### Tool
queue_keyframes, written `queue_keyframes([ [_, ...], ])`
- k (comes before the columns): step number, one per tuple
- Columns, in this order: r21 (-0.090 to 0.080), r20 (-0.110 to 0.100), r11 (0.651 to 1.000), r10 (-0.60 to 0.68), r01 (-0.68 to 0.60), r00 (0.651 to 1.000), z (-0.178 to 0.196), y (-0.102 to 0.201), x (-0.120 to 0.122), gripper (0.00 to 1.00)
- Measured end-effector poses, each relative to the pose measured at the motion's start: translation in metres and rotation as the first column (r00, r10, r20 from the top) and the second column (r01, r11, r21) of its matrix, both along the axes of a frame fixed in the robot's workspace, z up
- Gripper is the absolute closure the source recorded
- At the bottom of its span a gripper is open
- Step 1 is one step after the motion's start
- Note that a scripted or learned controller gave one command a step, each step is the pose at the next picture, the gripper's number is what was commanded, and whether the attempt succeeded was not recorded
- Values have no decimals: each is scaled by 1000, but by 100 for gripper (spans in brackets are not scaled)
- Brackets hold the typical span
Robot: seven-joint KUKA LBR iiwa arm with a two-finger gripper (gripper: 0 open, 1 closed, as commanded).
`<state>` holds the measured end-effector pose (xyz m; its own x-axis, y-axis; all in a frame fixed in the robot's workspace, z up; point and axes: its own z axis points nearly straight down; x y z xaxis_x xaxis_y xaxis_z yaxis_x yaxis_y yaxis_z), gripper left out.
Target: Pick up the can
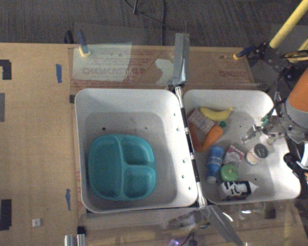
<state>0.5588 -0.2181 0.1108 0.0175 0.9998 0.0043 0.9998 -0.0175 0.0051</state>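
Eyes on the right bin (282, 186), a shallow white plastic tub with rounded corners, and there's the can (255, 155): a small, stubby cylinder with a pale body and a darker round end tipped toward the arm. It lies tilted on the bin floor on the bin's right side, apart from the clutter on the left.

Just above it hangs the claw (258, 132), shiny bare metal, close to the can but not around it. Nothing shows in its grip, and whether it is open or closed I cannot tell from this angle. Behind it, the arm's orange band (303, 94) comes in from the right.

Over on the left of that bin there's a curved yellow banana (215, 113), a tapered orange carrot (212, 136), a blue bottle (214, 161) lying near a round green lid (229, 173), a small pink-and-white box (234, 154), and a black-and-white carton (237, 189) flat along the near wall.

In the left bin (87, 104) sits a smooth teal plate (122, 167) split into compartments. The bench (31, 137) is brown cardboard with blue tape marks.
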Motion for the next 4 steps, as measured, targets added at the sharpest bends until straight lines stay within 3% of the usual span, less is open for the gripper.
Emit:
queue_keyframes([
  [1, 7, 2, 997, -74, 74, 997, -21, 7, -11, 0],
  [2, -6, 6, 997, -79, 79, 997, -11, 0, -12, 100],
  [3, -5, -4, 981, -193, 192, 981, 92, 39, -18, 100],
  [4, -5, -5, 981, -192, 192, 981, 91, 40, -18, 0],
])
